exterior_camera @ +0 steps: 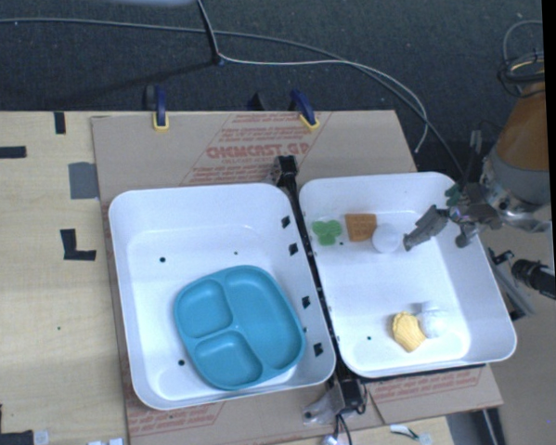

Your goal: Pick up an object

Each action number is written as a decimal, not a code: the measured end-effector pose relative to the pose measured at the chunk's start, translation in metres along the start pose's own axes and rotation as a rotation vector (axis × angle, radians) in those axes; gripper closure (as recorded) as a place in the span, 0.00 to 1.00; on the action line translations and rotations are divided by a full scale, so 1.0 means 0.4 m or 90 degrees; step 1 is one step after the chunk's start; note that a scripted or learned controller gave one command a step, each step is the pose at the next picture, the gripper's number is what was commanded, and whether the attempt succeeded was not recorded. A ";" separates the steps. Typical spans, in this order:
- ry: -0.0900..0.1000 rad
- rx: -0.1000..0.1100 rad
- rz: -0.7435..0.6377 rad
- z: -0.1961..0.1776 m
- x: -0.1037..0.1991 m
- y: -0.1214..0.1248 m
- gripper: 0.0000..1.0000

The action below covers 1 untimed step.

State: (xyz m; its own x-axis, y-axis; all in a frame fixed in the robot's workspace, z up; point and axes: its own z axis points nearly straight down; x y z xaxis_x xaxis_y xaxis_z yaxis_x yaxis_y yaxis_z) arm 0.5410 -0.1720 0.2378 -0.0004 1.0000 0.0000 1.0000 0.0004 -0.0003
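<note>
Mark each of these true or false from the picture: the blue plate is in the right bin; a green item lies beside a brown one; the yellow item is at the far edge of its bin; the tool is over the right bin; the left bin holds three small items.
1. The blue plate is in the right bin. False: it lies in the left bin.
2. A green item lies beside a brown one. True.
3. The yellow item is at the far edge of its bin. False: it lies near the near edge.
4. The tool is over the right bin. True.
5. The left bin holds three small items. False: it holds the plate.
</note>
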 end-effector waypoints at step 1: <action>0.002 0.007 0.000 0.317 -0.047 0.231 0.00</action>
